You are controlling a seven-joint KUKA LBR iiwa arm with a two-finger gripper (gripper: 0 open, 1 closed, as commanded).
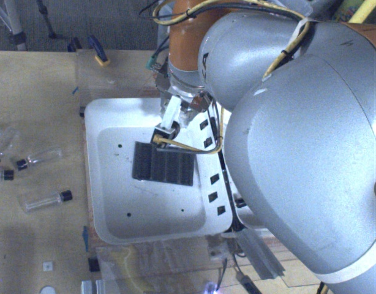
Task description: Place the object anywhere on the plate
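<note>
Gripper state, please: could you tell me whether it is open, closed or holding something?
The gripper cannot be told open or closed; it hangs over the black ribbed slab in the white bin.

Single fixed overhead cam, slanted down at bench (35,90), fairly close on white bin (108,219); arm (298,139) looms in from right.

Clear black-capped vials (46,199) lie on the tan bench (35,90), left of the white bin (93,164).
</note>
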